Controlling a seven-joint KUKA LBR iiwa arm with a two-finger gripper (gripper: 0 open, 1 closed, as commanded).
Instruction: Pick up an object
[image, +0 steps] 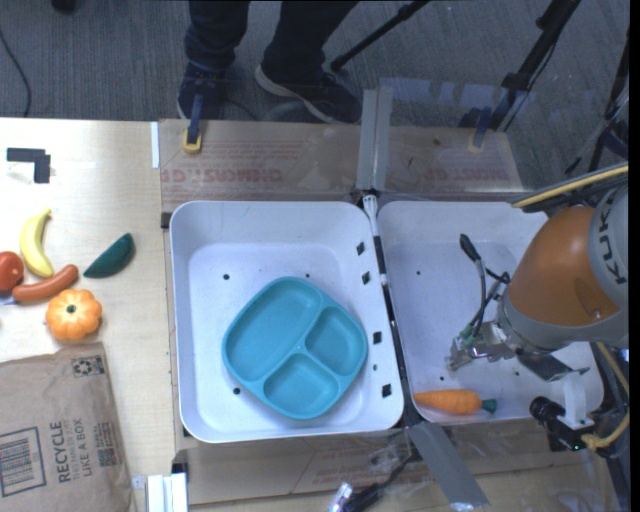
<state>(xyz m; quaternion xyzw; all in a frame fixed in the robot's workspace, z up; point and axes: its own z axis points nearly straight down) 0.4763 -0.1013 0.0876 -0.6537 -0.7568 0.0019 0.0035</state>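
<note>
Seemingly, jaws (462, 352) above carrot (449, 402).

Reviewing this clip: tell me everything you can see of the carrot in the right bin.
The carrot is a small orange toy-like piece with a dark green stub at its right end, looking like smooth plastic. It lies flat, lengthwise along the near wall of the right bin, tip pointing left, in the bin's near-left corner. It rests on the bin floor; the gripper is above it in the view and apart from it.
</note>
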